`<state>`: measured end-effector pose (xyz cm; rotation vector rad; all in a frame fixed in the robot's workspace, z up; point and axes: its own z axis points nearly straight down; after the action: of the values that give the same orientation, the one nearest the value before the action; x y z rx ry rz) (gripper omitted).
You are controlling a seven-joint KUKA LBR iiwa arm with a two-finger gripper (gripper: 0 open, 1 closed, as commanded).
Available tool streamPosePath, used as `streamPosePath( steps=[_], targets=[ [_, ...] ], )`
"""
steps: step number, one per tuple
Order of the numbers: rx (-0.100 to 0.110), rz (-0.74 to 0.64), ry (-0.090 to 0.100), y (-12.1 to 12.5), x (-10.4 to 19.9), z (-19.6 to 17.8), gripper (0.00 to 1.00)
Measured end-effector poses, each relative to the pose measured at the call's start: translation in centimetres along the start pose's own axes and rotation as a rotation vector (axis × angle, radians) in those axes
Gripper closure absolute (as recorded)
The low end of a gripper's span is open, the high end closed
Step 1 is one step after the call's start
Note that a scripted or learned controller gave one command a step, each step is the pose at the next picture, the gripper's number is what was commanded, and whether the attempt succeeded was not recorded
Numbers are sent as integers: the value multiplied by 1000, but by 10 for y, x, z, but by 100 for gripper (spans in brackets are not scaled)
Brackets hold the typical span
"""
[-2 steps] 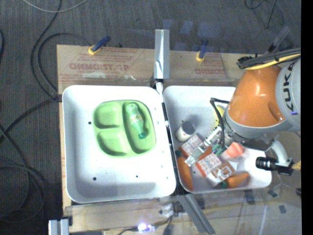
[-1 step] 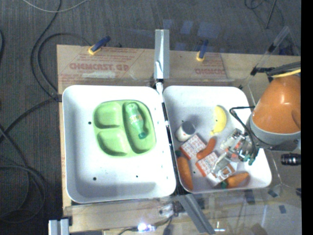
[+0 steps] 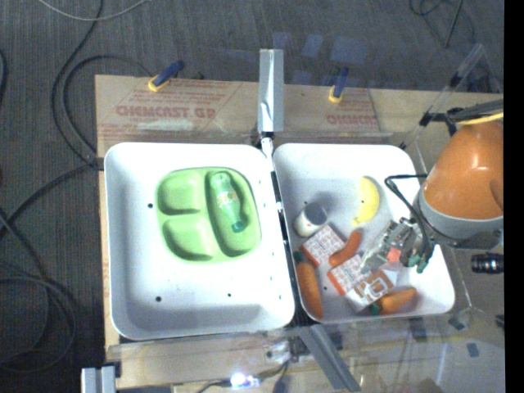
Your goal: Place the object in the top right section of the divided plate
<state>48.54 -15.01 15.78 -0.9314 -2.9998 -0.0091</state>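
While the end effector [image 3: 399, 246] is hovering over right-bin clutter, grip state unreadable, a green bottle [image 3: 228, 200] is lying lengthwise in the divided plate [image 3: 182, 240], far left of it.

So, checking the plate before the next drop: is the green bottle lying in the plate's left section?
No, the green bottle lies in the right-hand section of the green divided plate.

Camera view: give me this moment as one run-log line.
gripper: low in right bin, among clutter | grasp: unclear | divided plate: left bin | green bottle: lying in plate's right section
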Motion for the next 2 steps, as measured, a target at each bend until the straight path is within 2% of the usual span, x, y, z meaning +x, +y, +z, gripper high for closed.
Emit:
streamPosePath(
  steps=[1,2],
  targets=[
    [7,-64,-2,-62,-40,12,100],
    [2,-53,-5,-59,-41,-72,100]
  ],
)
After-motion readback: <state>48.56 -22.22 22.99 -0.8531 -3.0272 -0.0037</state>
